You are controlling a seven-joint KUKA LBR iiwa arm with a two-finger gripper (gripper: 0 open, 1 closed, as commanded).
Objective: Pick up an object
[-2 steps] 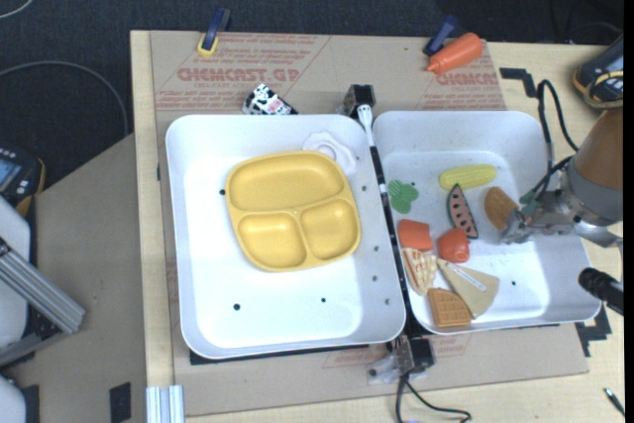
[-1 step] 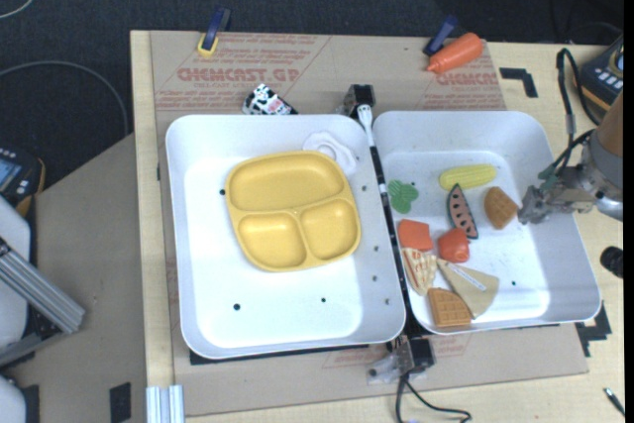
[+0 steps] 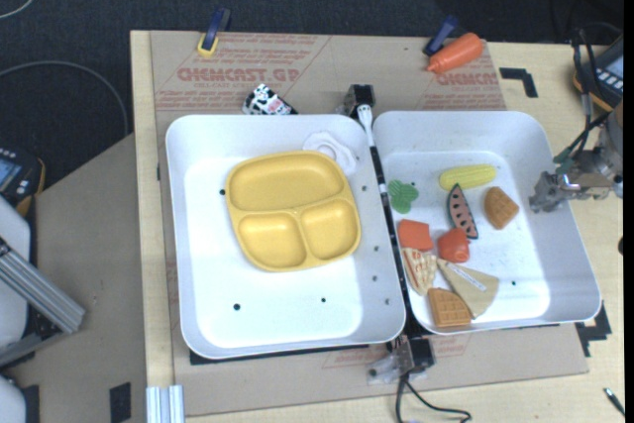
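The right bin (image 3: 525,139) holds several toy foods. A yellow corn cob (image 3: 468,176) lies beside a watermelon slice (image 3: 461,210) and a brown bread piece (image 3: 500,208). Near the divider sit a green leafy piece (image 3: 402,195), two red-orange chunks (image 3: 416,235) and a fries-like piece (image 3: 421,268). At the front lie a cheese wedge (image 3: 474,282) and a waffle (image 3: 450,310). My gripper (image 3: 548,193) hangs over the bin's right rim, right of the bread piece and apart from it, with nothing seen in it.
The left bin (image 3: 198,243) bears a yellow divided plate (image 3: 292,210) and a small white ring (image 3: 332,149). On the bench behind the bins lie an orange carrot (image 3: 456,52) and a black-and-white toy (image 3: 265,100). Clamps sit at the back edge.
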